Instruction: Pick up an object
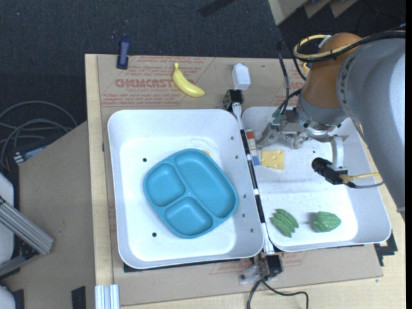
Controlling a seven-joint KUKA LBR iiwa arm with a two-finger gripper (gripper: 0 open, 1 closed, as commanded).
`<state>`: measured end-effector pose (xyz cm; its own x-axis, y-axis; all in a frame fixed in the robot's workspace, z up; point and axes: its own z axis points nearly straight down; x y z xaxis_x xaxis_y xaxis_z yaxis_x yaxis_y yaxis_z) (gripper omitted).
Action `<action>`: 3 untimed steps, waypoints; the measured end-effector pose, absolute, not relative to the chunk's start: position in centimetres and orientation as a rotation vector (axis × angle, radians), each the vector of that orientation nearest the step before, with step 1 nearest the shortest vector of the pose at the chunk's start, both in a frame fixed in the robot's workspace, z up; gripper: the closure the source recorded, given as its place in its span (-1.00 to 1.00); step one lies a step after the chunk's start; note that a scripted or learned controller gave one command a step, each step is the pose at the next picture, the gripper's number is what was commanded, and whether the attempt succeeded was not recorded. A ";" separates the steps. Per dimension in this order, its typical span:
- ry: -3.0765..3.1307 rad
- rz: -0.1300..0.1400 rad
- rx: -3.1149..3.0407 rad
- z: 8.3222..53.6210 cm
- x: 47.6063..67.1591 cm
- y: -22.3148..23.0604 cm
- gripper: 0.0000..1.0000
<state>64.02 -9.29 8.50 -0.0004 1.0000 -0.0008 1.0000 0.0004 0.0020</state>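
Observation:
My gripper (281, 136) hangs low over the back left part of the right bin (370, 227). Just below it in the view, a flat yellow wedge like a slice of cheese (273, 159) lies on the bin floor, close to the gripper but apart from it. Two green toy vegetables rest near the bin's front: a ridged one (284, 221) and a rounder leafy one (326, 221). I see nothing held in the gripper.
A blue divided plate (188, 191) lies in the left bin (122, 134). On the bench behind the bins are a yellow banana (187, 82), a small white object (241, 76) and a blue marker-like item (123, 51). The bins' shared wall (250, 172) runs just left of the cheese.

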 end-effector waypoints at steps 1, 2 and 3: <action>2.222 -0.002 2.224 8.5 60.6 -9.7 -1.00; 2.214 0.007 2.218 9.9 60.9 -9.8 1.00; 2.221 0.001 2.222 18.5 54.3 -8.2 1.00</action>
